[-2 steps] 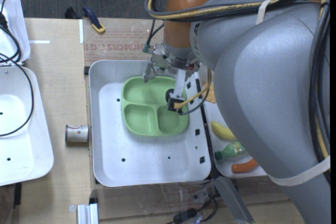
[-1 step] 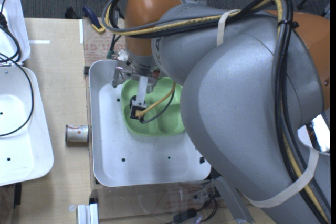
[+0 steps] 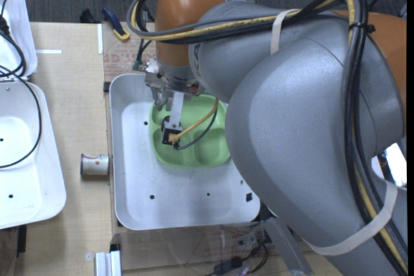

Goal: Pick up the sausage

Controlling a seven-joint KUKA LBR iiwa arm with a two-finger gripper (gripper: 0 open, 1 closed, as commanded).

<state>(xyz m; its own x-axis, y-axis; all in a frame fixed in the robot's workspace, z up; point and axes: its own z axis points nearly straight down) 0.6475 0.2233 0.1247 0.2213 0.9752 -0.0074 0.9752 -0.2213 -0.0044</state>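
Gripper [image 3: 167,106]: low over the left part of the green plate [image 3: 208,147]; cannot tell how far open or whether it holds anything.
Sausage: cannot tell where it lies.
Plate: at the back of the right bin [image 3: 118,158].
Open room: bare bin floor left of and in front of the plate.
Bench: small cylinder [image 3: 95,165] just beside the bin's left rim.

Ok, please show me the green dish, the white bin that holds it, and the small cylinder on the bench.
green dish [image 3: 208,147]: camera view, its lower right part.
white bin [image 3: 184,198]: camera view, bare floor near the front wall.
small cylinder [image 3: 95,165]: camera view, its side.
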